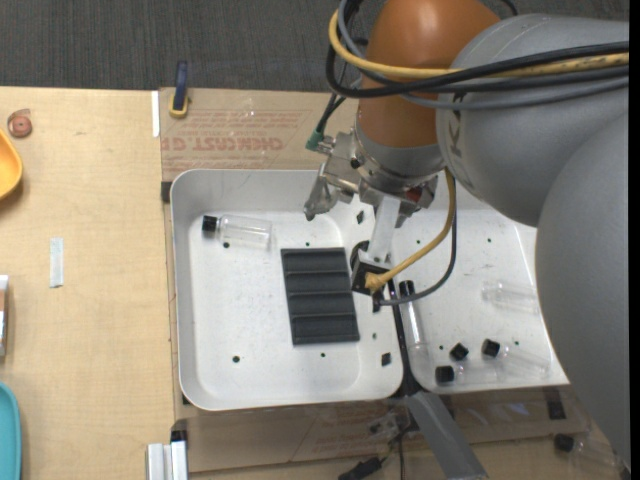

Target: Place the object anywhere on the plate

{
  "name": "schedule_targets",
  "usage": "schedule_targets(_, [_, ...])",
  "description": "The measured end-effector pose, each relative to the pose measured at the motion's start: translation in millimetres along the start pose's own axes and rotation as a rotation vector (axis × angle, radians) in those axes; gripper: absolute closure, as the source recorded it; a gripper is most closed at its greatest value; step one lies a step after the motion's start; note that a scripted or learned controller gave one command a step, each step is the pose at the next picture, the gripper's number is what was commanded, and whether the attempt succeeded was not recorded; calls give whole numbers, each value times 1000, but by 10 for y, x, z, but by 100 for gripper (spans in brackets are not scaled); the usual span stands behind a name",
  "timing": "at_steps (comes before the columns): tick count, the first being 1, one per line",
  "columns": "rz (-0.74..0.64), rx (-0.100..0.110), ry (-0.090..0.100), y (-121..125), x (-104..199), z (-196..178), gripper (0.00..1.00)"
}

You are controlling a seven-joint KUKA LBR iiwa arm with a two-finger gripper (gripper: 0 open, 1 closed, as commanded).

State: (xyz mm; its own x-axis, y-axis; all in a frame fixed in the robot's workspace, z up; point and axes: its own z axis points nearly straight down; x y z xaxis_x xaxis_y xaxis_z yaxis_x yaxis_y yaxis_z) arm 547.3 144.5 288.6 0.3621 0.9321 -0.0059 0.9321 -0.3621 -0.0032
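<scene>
A clear vial (237,231) with a black cap lies on its side in the upper left of the left bin (200,368). The black ribbed plate (320,295) lies flat in the middle of that bin, right of and below the vial. My gripper (330,194) hangs over the bin's far right part, just above the plate's top right corner and well right of the vial. I see nothing held in it. The big orange and grey arm covers the area behind it.
The right bin (520,258) holds several clear vials with black caps (460,352), and one vial (410,328) lies along its left wall. A blue clamp (180,88) sits on the cardboard behind the bins. An orange dish (6,168) is at the far left.
</scene>
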Motion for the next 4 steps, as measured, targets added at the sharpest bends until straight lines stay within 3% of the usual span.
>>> schedule_targets(1, [-2, 3, -5, 2, -6, -72, 100])
schedule_targets(2, [124, 1, 0, -147, 218, 158, 100])
schedule_targets(3, [-193, -2, 1, 322, 643, 676, 100])
schedule_targets(4, [-369, -4, 3, -27, 885, 279, 100])
